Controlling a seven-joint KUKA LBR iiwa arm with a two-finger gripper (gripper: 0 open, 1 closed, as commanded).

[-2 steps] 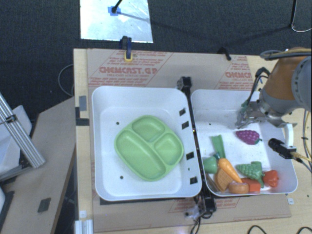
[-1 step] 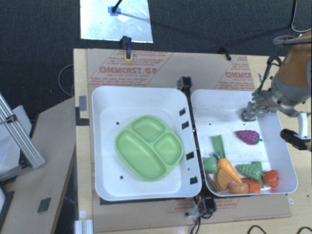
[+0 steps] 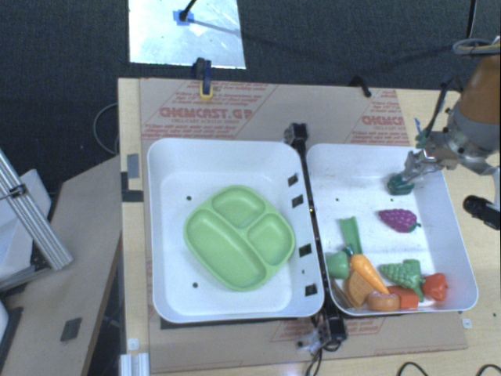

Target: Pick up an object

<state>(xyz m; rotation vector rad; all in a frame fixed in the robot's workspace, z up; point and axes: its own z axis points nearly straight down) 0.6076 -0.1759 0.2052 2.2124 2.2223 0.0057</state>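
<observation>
In the right bin (image 3: 458, 233), near its far right corner, a small dark green object (image 3: 400, 184) lies on the white floor, too blurred to name. The pincer (image 3: 415, 167) sits right over it, its metal tip touching or almost touching the green piece; whether the object is actually gripped is not clear, and I cannot tell how the pincer is set.

The grey arm (image 3: 477, 116) reaches in from the right, with its orange band just above the wrist.

Nearer in the same bin, a purple bunch of grapes (image 3: 398, 220) lies alone, well apart from the green object. Along the near wall toy foods crowd together: a green stick (image 3: 349, 233) standing at a slant, an orange carrot (image 3: 368, 272) leaning across the pile, a bumpy green vegetable (image 3: 403, 273), and a red piece (image 3: 435, 286) at the right end.

The left bin (image 3: 168, 210) holds a light green divided plate (image 3: 239, 237) with three sections, lying flat near the middle.

Both bins rest side by side, touching, on a brown cardboard sheet (image 3: 258, 108) with red print that covers the surface. A blue and yellow clamp (image 3: 204, 77) grips the far edge of the sheet.
</observation>
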